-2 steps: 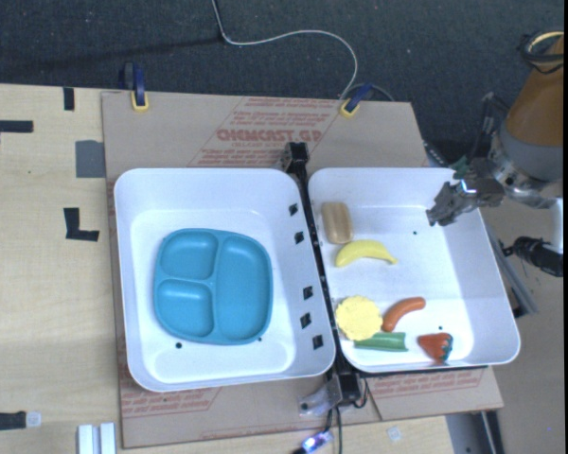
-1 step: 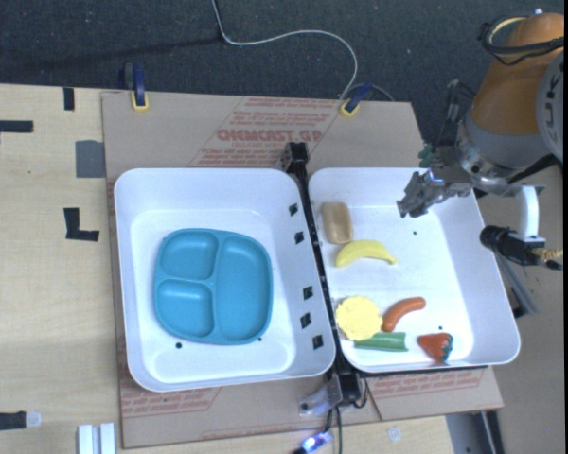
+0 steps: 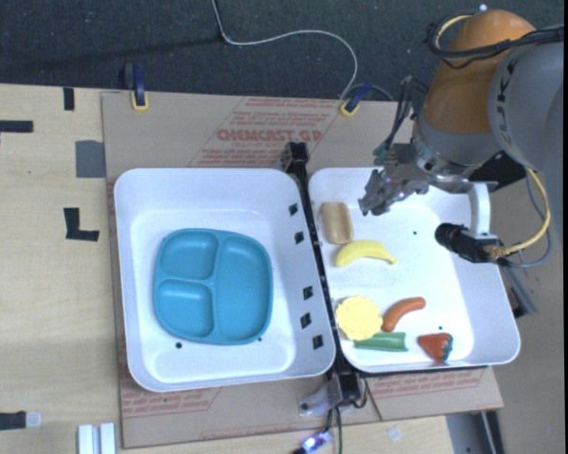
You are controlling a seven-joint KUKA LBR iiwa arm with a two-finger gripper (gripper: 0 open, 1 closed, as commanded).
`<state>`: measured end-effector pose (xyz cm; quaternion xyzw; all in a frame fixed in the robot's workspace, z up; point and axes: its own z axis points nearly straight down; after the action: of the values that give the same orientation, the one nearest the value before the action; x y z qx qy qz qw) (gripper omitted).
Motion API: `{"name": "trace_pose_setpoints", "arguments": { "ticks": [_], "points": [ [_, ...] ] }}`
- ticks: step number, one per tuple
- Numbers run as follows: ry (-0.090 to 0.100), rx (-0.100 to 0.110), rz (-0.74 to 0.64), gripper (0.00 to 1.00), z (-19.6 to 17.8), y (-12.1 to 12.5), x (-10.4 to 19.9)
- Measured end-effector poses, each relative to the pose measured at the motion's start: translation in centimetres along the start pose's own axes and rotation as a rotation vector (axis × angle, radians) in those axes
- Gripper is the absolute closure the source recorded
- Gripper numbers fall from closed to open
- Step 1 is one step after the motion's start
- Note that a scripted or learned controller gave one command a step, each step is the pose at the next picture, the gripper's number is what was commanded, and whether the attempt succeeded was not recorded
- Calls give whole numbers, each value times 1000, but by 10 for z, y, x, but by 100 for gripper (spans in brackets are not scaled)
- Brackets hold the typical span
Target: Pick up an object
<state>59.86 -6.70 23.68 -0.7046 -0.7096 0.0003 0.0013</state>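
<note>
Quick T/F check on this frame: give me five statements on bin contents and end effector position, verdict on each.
1. The blue divided plate lies in the left bin. True.
2. The banana lies on the plate. False: it lies in the right bin.
3. The end effector is above the right bin's far part, near the bread piece. True.
4. The end effector holds the sausage. False: the sausage lies on the bin floor, well apart from it.
5. The strawberry sits in the left bin. False: right bin, near corner.

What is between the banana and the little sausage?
Just bare white bin floor lies between the banana and the sausage, as the camera view shows. Nothing sits in that gap.
</note>
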Motion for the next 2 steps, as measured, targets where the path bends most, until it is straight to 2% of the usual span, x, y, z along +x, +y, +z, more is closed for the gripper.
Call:
{"name": "trace_pose_setpoints", "arguments": {
  "ticks": [2],
  "points": [
    [0,-2,0,100,-4,33,110]
  ]
}}
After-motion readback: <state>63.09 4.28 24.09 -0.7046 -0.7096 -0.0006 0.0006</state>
